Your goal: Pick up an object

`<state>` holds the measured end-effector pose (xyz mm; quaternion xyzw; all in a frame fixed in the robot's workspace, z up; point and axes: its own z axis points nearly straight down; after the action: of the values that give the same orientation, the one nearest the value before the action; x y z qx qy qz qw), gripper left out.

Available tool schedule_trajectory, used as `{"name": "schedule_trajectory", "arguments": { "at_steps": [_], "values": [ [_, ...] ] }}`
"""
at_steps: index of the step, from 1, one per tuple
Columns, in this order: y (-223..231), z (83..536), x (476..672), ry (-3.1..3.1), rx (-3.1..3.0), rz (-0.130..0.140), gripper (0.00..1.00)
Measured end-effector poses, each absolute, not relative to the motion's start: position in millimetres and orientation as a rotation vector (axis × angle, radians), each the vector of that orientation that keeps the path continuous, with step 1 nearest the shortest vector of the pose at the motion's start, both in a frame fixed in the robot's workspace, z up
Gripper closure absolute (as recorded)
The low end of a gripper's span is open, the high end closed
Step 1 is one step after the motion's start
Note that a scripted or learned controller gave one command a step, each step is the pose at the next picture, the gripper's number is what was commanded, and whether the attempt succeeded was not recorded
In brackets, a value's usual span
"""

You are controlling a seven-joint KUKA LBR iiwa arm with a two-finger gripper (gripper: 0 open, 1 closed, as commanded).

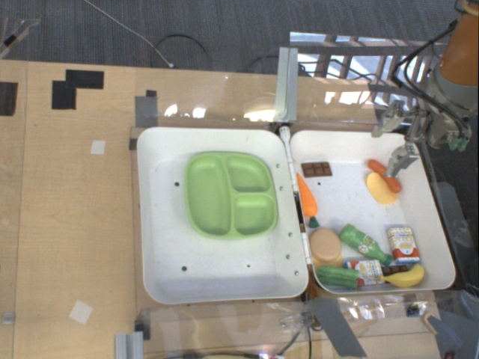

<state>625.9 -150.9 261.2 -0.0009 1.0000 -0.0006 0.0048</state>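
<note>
Take the right bin (441, 223) as your landmark: everything you could pick lies inside it, and the gripper (399, 163) hangs over its far right corner. Whether the gripper is apart or together, you cannot tell from this slant.

The relation that matters: directly beneath and just toward the near side of the gripper lie the red sausage (385, 176) and the yellow lemon-like piece (382, 190), touching each other. The sausage's long axis runs diagonally, from the bin's far wall toward its right wall. These two are the nearest candidates, and a straight descent would probably meet them; because they touch, a grasp may catch both or nudge one aside.

Counting the right bin's contents, all by their place in it:
- one chocolate bar (316, 170), near the far left corner
- one carrot (307, 197), along the left wall
- one tan bun (325, 246), at the near left
- one green bottle (362, 243), near the middle, toward the near wall
- one can (402, 244), by the right wall
- one banana (406, 277), in the near right corner
- one dark green cucumber (337, 276) and one small labelled packet (367, 269), against the near wall.

To the left of the right bin sits the left bin (157, 223), holding one green divided plate (229, 194).
</note>
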Motion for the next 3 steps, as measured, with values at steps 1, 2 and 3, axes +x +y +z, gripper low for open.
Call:
{"name": "schedule_trajectory", "arguments": {
  "at_steps": [1, 2, 3],
  "values": [
    [-166, 141, 668.8, 3.139, 0.138, 0.003, 0.00],
    [-191, 88, 661.8, 3.126, 0.203, -0.001, 0.00],
    [-189, 104, 666.2, 3.113, 0.191, -0.005, 1.00]
  ]
}}
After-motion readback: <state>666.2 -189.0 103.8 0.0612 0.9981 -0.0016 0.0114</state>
